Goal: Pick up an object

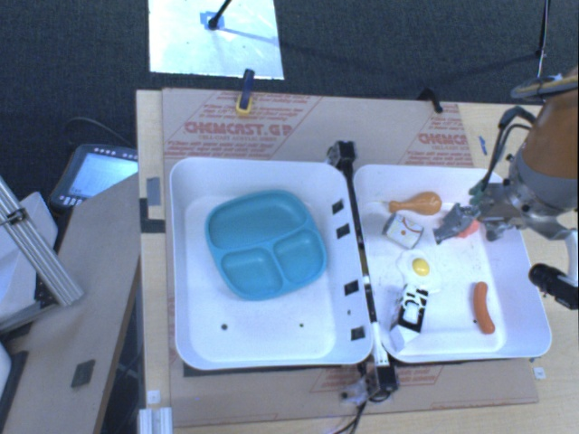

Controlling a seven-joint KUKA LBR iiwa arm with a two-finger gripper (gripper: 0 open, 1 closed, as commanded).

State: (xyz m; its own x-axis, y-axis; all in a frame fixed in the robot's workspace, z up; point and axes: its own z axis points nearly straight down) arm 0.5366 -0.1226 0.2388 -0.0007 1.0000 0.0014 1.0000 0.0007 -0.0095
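The hand (455, 225), its grip state not readable, is seen at 12 o'clock in the right bin (520, 333), just above a red piece (468, 229), judged light, stiff plastic, best taken across its width.

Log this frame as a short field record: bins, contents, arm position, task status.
left bin: holds a blue three-compartment plastic tray
right bin: holds an orange toy drumstick, a toy fried egg, a red-orange toy sausage, a small white block and a black-and-white piece
arm: enters from the right, tool over the upper part of the right bin, beside the drumstick
red item under tool: too hidden to identify
task status: no object seen held
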